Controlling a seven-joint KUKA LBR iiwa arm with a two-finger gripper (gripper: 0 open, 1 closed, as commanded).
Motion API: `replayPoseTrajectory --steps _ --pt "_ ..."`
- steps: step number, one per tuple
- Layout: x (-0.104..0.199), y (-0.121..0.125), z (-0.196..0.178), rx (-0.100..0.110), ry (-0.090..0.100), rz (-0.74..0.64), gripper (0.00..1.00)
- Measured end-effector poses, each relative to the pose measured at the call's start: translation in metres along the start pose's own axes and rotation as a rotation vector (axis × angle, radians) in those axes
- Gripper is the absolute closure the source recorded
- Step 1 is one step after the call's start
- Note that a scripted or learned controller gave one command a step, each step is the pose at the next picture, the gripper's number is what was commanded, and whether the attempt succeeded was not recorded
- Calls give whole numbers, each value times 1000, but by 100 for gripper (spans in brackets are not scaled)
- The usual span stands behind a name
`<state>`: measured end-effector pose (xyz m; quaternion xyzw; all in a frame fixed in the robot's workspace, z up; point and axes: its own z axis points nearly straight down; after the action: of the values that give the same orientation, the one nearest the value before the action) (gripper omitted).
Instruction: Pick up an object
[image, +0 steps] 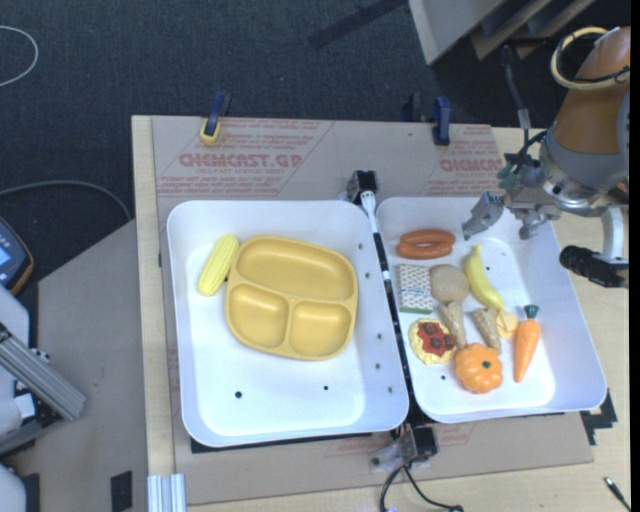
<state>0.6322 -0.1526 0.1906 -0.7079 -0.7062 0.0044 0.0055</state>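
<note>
Several toy foods are clustered in the right bin (575, 310), presumably as pick targets: a banana (484, 279), carrot (525, 345), sausage (425, 243). The pincer (505, 217) is held above the bin's far edge, fingers spread wide, nothing between them. The wrist is angled downward, just beyond the banana.

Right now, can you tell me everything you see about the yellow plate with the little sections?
The yellow divided plate looks like smooth plastic, with rounded corners and three compartments: one long one along the far side, two smaller ones nearer. It lies flat in the left white bin, nothing in it. A yellow toy corn cob rests beside its left edge.
</note>
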Motion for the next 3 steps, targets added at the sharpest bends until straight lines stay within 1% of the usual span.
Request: replayPoseTrajectory --steps 1,2,3 --pt "0 3 -10 -15 -2 -2 0" --pt "-5 3 52 -8 -1 -2 0" --pt "-5 3 104 -11 -1 -2 0"
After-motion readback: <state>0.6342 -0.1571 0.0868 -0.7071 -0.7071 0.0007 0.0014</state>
